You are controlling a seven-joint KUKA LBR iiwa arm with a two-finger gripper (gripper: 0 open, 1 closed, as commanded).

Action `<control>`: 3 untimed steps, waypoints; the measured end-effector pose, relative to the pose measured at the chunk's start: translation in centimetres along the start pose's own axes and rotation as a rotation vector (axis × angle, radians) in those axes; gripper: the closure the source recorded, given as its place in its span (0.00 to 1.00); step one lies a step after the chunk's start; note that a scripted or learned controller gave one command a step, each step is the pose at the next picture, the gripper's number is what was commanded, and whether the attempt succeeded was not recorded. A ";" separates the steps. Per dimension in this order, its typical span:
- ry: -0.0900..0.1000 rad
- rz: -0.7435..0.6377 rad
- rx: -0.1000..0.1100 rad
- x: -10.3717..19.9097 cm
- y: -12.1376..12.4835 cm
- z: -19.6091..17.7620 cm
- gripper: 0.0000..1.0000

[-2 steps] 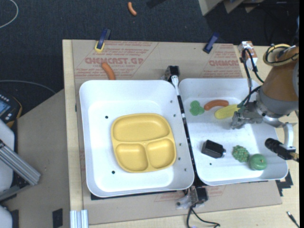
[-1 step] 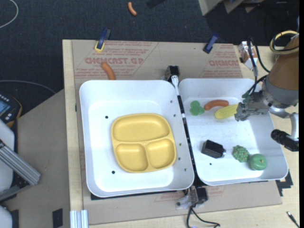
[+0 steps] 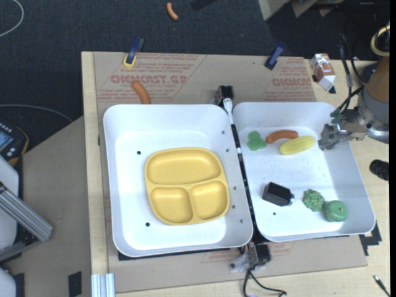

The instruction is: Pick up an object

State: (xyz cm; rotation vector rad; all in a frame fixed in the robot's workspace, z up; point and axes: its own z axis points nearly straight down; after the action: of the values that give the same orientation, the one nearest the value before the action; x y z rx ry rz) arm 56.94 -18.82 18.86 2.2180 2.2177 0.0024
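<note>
Camera view: cardboard (image 3: 185, 73) under the bins reads "CHEMCAST GP".

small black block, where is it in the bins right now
The small black block lies in the right white bin, near its left wall toward the front, left of the bumpy green toy and below the yellow corn cob.

The arm reaches in from the right (wrist low), its gripper (image 3: 330, 136) pointing leftward.

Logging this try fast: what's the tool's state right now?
Tool: cannot be told; it hovers at the right bin's far-right rim, nothing seen in it.
</note>
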 end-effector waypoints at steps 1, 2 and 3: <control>0.000 -0.001 -0.001 0.0 0.1 -3.9 1.00; 0.005 -0.005 0.007 5.5 0.6 -2.8 1.00; 0.003 -0.006 0.001 11.2 1.4 -4.1 1.00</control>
State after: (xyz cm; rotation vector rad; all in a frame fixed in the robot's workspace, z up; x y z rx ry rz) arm 58.32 -7.59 22.90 2.2133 2.2270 0.0043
